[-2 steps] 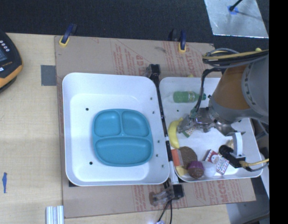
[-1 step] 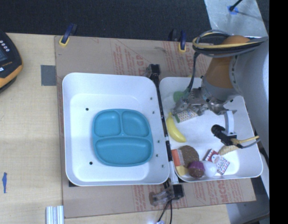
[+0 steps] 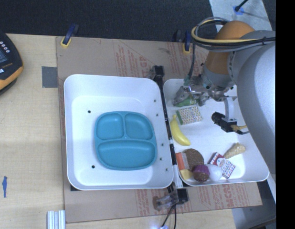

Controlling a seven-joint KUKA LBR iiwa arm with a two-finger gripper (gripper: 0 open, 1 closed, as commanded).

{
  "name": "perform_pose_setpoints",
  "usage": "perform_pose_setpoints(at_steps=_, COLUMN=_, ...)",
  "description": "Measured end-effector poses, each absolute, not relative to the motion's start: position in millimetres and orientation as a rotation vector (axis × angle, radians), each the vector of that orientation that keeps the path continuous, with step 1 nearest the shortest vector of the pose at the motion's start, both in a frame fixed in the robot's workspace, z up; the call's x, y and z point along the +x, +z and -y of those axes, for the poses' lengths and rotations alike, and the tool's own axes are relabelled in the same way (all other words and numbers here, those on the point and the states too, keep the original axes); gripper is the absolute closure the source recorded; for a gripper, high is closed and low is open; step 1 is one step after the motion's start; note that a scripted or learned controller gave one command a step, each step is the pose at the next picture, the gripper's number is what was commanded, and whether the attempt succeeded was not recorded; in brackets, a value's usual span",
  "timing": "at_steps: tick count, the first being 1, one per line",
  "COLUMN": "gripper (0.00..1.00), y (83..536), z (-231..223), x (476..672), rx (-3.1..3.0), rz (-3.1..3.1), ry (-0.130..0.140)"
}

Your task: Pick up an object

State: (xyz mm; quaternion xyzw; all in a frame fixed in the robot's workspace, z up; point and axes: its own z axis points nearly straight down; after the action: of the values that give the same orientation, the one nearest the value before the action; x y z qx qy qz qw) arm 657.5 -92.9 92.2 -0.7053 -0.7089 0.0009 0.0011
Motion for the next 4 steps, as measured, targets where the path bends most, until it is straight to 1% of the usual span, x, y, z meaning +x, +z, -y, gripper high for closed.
perform_pose_setpoints(at_steps=1, gripper=0.0, y=92, z=94, x=656.2, rx=-2.211, rz=2.226, ry=0.005)
perform_pose_setpoints(at_steps=2, gripper=0.0, y=92, z=193, x=654.0, rx=-2.22, rz=2.211, ry=0.008)
perform_pose_setpoints(at_steps=3, gripper=0.0, y=165, z=138, x=658.4, rx=-2.215, rz=2.232, ry=-0.006)
perform_pose_setpoints(at_steps=4, gripper=0.0, y=113, z=148, x=660.2, rx=-2.224, rz=2.232, ry=-0.006)
